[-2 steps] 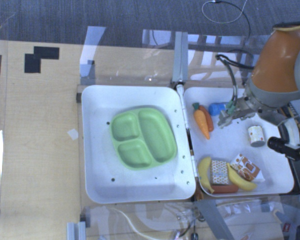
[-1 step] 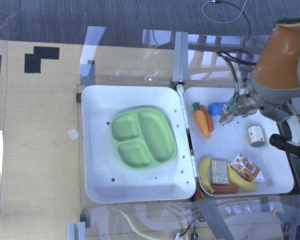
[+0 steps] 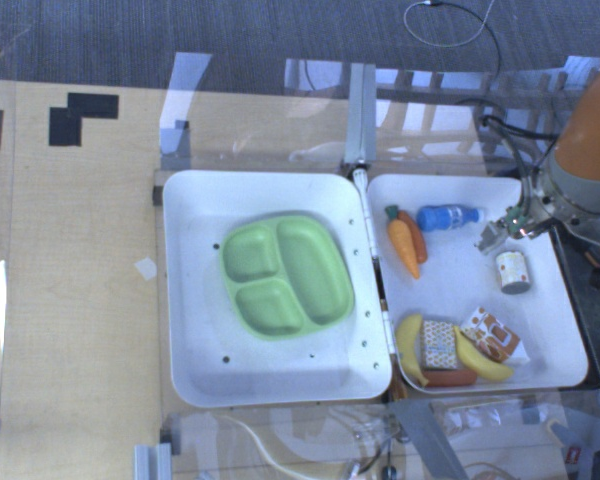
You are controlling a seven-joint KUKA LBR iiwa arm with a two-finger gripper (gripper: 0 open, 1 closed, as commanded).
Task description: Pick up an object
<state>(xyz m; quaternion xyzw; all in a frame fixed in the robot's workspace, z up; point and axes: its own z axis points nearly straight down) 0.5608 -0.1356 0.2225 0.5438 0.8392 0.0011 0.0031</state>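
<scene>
Hovering, pincer (image 3: 504, 230) grip state being impossible to tell, just at eleven o'clock of the small can (image 3: 512, 271) in the right bin (image 3: 570, 363); likely handling light, rigid, slippery, best gripped across its sides.

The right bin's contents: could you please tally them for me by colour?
Yellow: 2, bananas and
Orange: 1, carrot
Blue: 1, bottle
White: 1, small can
Red-brown: 1, sausage
Patterned: 2, box and packet
Total: 8
</scene>
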